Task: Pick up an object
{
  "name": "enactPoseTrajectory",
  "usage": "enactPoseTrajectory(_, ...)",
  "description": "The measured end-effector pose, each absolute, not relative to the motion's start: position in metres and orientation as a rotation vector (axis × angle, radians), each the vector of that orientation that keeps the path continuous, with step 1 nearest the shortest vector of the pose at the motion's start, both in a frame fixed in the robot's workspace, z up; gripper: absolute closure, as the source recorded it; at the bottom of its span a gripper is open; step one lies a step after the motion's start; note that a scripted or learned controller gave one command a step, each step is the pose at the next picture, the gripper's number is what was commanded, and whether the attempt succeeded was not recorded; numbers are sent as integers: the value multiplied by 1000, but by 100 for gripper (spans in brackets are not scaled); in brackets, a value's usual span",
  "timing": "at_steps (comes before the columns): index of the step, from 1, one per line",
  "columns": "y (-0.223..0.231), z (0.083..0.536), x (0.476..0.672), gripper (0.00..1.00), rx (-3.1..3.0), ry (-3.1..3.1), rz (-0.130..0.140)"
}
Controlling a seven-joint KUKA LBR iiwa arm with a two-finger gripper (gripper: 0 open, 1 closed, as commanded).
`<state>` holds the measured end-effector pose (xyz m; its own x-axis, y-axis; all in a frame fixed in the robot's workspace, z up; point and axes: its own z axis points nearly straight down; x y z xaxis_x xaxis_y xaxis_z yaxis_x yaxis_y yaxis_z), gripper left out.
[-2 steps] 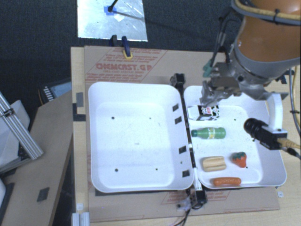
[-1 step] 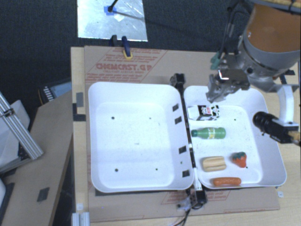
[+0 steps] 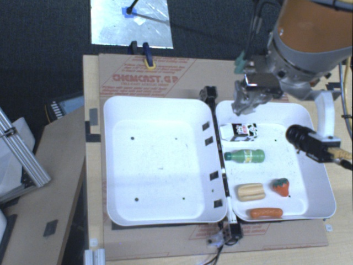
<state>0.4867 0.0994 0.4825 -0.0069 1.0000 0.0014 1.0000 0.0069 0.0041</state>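
Camera view: gripper (image 3: 241,110) hangs over right bin (image 3: 315,148), just above black-and-white carton (image 3: 240,130); finger state cannot be told. Green bottle (image 3: 246,157) lies below the carton.

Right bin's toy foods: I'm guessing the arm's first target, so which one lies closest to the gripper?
The black-and-white carton, directly below the gripper at the bin's far end. The green bottle, bun, strawberry and sausage lie farther toward the near edge.

A grey robot arm (image 3: 309,65) wears a broad orange band (image 3: 311,21) above its wrist, with thin dark cables (image 3: 257,15) alongside and a small metal gripper (image 3: 242,108) beneath a teal fitting (image 3: 240,63).
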Motion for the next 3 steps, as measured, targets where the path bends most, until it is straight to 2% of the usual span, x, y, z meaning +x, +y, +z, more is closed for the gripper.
enactPoseTrajectory(2,69,536,487,100,2220,2218,6)
enactPoseTrajectory(3,51,535,487,100,2221,2220,3)
